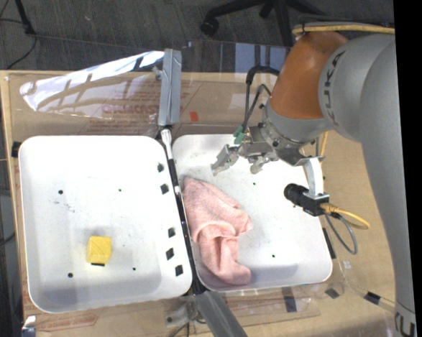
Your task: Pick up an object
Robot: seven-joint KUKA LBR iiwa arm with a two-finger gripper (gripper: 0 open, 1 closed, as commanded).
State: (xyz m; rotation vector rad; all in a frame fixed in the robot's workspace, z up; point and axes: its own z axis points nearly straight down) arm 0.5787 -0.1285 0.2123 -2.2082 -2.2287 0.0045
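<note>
Crumpled pink cloth towel is the landmark: it lies in the right shallow white plastic bin, bunched against that bin's left wall, running from mid-bin down toward the near edge. Small yellow foam-like block sits well left of the cloth, in the left white bin, near its front. Grey arm with orange band reaches in from the right; its metal two-finger hand hovers just above and slightly right of the cloth's upper end, over bare bin floor, fingers spread apart with nothing between them. Not touching the cloth as far as visible. Step looks like approach or pre-grasp, nothing lifted yet, task barely begun. Nearest candidate is the cloth; next move probably calls for shifting the hand down-left over a raised fold, descending, then pinching. Risk: soft fabric may slip or only a thin edge gets caught. Wooden worktop carries both bins.
</note>
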